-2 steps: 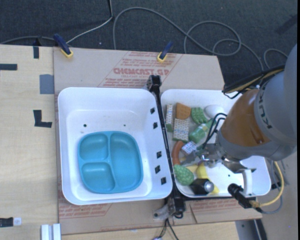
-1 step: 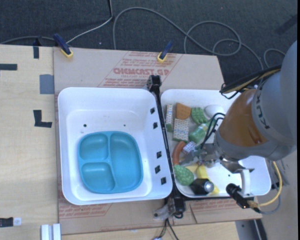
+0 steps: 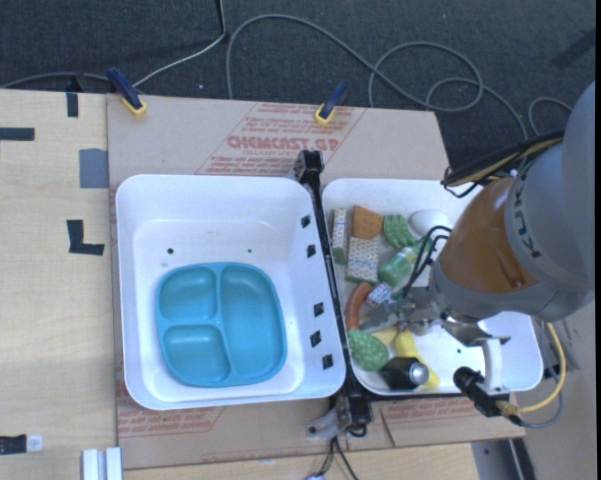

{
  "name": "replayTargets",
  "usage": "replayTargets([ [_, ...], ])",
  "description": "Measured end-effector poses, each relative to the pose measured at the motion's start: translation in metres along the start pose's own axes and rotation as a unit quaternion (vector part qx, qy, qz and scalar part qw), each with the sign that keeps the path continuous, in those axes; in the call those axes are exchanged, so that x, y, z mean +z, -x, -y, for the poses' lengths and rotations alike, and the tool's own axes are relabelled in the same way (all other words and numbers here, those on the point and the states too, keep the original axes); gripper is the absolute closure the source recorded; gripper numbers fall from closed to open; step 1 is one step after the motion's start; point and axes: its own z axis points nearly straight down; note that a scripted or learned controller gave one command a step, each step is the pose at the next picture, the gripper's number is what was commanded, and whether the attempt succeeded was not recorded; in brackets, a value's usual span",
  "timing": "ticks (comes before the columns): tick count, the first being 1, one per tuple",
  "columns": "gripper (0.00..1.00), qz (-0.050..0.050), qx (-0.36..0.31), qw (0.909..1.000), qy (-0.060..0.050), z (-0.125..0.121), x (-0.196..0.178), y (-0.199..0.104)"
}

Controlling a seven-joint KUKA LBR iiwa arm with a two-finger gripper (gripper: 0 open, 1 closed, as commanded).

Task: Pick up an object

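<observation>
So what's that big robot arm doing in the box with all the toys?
The grey and orange arm reaches from the right into the right bin, which holds a heap of small toy foods. Its tool is down among them, near a green piece and a yellow one. Nothing is lifted yet. The left bin holds a blue divided plate.

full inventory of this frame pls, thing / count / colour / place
bins: 2, white, side by side on the cardboard
divided plate: 1, light blue, three compartments, in the left bin
small items: a cluttered pile, exact count unclear; green, orange, yellow, white and patterned pieces, in the right bin
dark cylinder: 1, black, near front of right bin
cardboard sheet: 1, brown with red print, under the bins
clamps: 2, blue-and-yellow, at cardboard's far edge
cables: several, on dark floor beyond the bench
arm: 1, grey with orange band, over right bin
end effector: 1, low among the pile
</observation>
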Motion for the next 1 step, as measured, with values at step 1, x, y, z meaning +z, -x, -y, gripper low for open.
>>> replayTargets([
  [1,0.00,0.001,0.001,1.0000,0.000,0.0001,-0.0001,-0.0006],
])
